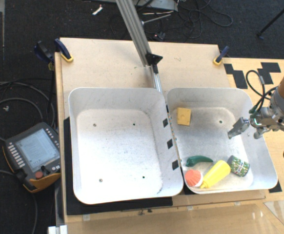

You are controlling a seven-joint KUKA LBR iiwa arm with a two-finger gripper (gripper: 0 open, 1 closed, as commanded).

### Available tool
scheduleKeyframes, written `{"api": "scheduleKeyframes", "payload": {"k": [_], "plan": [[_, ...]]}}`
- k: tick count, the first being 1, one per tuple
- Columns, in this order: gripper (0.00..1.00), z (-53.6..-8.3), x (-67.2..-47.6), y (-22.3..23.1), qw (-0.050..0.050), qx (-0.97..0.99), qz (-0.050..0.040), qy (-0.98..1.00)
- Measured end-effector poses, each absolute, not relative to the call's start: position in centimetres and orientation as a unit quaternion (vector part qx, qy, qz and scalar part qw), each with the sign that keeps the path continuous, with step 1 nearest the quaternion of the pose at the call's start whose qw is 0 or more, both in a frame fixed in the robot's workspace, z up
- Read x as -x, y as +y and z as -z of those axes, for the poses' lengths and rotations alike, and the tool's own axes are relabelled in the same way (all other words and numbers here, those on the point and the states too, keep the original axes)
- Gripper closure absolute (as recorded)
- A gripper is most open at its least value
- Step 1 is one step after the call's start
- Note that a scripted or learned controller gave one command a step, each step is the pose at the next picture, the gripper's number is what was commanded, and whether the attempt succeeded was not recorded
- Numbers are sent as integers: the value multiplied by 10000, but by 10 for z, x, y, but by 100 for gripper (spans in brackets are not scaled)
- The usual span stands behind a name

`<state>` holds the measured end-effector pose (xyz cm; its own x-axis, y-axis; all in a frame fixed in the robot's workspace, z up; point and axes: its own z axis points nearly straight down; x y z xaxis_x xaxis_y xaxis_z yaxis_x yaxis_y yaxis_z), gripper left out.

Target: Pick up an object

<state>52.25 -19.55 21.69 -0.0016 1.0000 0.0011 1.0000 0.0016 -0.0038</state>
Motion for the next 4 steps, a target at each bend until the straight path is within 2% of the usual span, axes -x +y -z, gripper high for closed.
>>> {"api": "scheduleKeyframes", "payload": {"k": [1, 3, 4], "plan": [[0, -219, -523, -195, 2, 7068, 0, -7074], [0, -110, -522, -177, 26, 7071, -12, -7071], [0, -95, -523, -177, 0, 7072, 1, -7070]]}}
